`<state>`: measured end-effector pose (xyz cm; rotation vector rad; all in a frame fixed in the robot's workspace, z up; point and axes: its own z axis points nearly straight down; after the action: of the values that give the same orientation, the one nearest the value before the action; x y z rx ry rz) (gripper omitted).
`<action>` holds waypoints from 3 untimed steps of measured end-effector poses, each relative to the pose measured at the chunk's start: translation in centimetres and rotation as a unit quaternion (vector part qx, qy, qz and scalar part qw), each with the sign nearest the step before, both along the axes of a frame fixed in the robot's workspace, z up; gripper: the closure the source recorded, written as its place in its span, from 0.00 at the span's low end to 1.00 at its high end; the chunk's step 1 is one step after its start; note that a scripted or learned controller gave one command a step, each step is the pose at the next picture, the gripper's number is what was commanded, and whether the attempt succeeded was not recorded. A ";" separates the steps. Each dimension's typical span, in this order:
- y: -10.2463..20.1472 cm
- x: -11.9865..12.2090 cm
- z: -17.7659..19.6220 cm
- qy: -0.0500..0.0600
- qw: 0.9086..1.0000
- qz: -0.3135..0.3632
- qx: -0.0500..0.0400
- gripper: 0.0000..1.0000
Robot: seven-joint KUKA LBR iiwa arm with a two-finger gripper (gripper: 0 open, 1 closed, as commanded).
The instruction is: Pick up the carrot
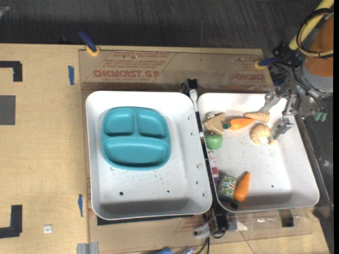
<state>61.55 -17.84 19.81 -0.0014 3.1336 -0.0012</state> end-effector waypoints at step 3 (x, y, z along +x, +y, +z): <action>4.6 -4.4 -10.8 -0.004 0.993 -0.117 0.001 0.00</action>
<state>57.12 -13.27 9.02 0.3639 3.1038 0.0000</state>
